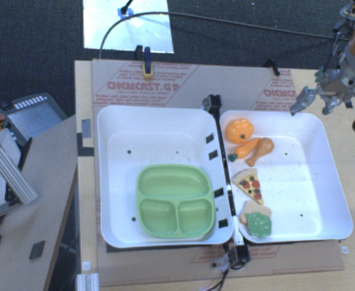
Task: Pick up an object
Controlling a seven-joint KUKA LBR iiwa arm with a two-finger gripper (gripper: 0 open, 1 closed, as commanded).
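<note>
Reading "CHEMCAST GP": protective sheet (142, 85) lettering

On the surface (86, 162), the left bin (114, 126) holds a divided plate (175, 200) near its front edge. Along the right bin's (323, 180) left edge lie pumpkin (238, 130), carrot (245, 150), drumstick (261, 149), pizza slice (249, 183) and sandwich (257, 219).

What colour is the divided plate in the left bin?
The divided plate is light green, plain, seen in the camera view.
</note>
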